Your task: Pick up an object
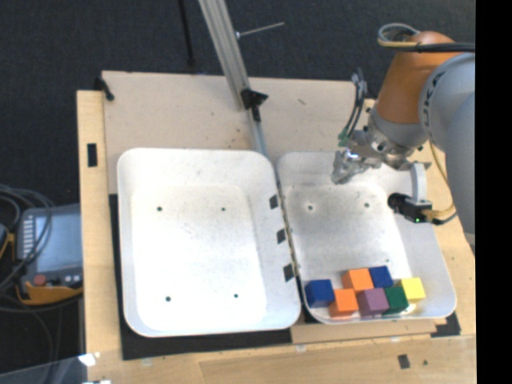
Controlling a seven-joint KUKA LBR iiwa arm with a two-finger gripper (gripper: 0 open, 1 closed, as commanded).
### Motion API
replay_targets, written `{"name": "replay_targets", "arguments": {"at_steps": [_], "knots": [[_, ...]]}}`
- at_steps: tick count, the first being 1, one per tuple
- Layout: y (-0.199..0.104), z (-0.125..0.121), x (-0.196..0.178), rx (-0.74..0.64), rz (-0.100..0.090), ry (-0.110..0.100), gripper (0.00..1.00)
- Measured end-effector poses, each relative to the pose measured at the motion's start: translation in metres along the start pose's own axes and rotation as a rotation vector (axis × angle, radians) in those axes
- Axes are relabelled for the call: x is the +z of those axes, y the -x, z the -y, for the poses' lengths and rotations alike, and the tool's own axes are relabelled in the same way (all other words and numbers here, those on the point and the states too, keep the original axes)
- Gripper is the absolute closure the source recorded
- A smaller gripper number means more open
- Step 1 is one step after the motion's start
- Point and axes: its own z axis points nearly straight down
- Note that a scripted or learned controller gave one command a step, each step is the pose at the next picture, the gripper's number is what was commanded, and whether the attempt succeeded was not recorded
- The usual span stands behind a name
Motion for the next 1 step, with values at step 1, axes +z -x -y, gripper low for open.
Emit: {"name": "replay_targets", "arguments": {"at_steps": [1], "knots": [[0.002, 0.0079, -0.0517, 0.003, 0.0, 0.003, 1.0]]}}
